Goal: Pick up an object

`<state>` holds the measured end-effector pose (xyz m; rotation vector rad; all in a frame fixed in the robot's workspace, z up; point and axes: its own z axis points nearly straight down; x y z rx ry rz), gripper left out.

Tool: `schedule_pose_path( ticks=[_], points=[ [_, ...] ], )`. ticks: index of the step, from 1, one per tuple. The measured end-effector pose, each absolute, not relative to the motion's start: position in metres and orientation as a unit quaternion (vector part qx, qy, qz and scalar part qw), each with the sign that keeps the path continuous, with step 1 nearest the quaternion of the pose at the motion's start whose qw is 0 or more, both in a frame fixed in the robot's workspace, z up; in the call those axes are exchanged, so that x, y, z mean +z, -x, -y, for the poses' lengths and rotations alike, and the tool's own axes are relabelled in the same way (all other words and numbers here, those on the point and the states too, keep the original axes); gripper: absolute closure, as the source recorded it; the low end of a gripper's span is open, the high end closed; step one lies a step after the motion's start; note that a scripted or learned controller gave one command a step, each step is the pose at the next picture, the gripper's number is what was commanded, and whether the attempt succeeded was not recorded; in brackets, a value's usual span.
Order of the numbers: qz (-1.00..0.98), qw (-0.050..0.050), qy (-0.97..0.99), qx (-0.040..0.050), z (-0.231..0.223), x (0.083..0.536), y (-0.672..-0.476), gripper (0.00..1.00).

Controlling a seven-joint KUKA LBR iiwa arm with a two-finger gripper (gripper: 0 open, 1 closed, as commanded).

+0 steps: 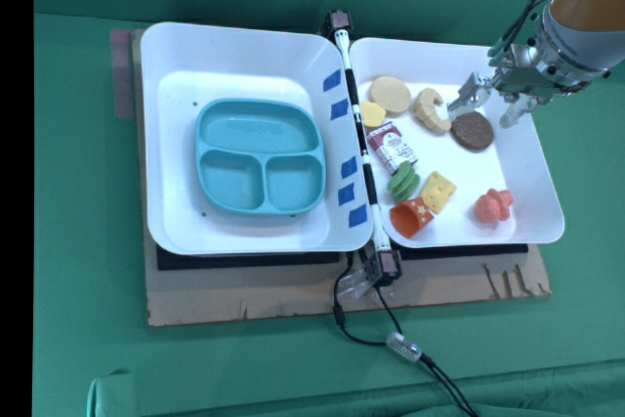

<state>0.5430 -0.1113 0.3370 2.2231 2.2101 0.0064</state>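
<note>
Brown and round, the cookie (473,130) lies near the far edge of the right bin (532,210), directly under the gripper (491,100), whose fingers stand open and hold nothing. Just beside it lies a pale pastry piece (431,109). One finger hangs close to that piece, so a descent could likely nudge it, or the flat cookie may slip from the closing fingers.
</note>
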Motion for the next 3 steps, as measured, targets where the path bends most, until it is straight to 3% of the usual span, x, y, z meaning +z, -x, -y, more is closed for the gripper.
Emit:
schedule_pose_path(
  ticks=[1, 2, 3],
  points=[
    [-0.705, 0.003, -0.710, 0.0006, 0.136, 0.200, -0.581, 0.00],
    [-0.707, -0.001, -0.707, -0.0016, 0.155, 0.188, -0.701, 0.00],
    [-0.709, -0.006, -0.706, 0.0017, 0.171, 0.186, -0.702, 0.00]
  ],
)
